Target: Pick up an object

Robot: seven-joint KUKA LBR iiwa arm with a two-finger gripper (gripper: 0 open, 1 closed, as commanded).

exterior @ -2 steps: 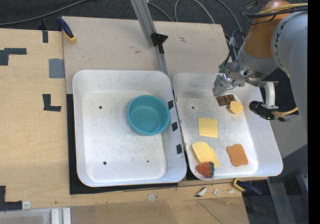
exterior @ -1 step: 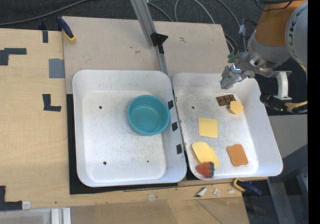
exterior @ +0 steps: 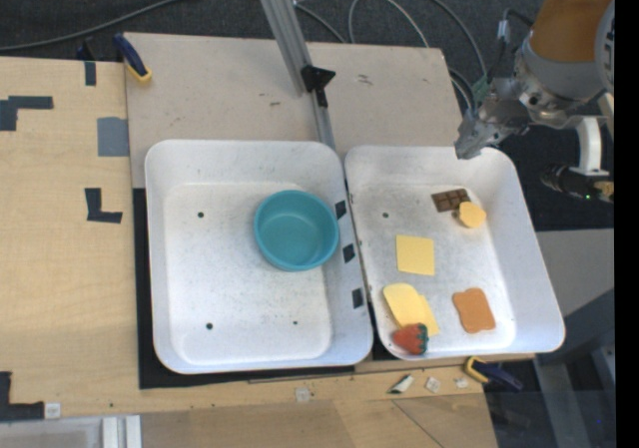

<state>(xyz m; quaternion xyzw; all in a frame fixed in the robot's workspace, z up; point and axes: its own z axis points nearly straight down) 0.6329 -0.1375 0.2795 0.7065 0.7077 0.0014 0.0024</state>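
A: In the camera view, how do the things lie?

B: The left bin [exterior: 180,266] bears one teal bowl [exterior: 296,228], upright, near the side that meets the other bin. The right bin [exterior: 519,226] bears the small things. A brown block [exterior: 449,200] and a round yellow piece [exterior: 471,216] touch each other in the far part. A yellow square [exterior: 415,255] lies flat near the middle. In the near part lie a yellow slab [exterior: 407,304], a red piece with some green [exterior: 410,339] touching its near end, and an orange piece [exterior: 474,310] beside them.

A: Why this placing?

B: It looks as if the pieces were scattered loosely, so that most of them have free space around. This probably makes a pick easier. The task names no single object, so any of these may serve.

A: And the arm?

B: The arm [exterior: 569,27] reaches in from the right. The gripper [exterior: 471,145] hangs over the far rim of the right bin, tilted, and seems above the floor of the bin. The nearest pieces are the brown block and the round yellow one, and they are apart from it.

A: Is the pincer spread or pressed together?

B: He cannot tell; the tip is one dark shape here. Nothing is seen in it, and it touches no piece.
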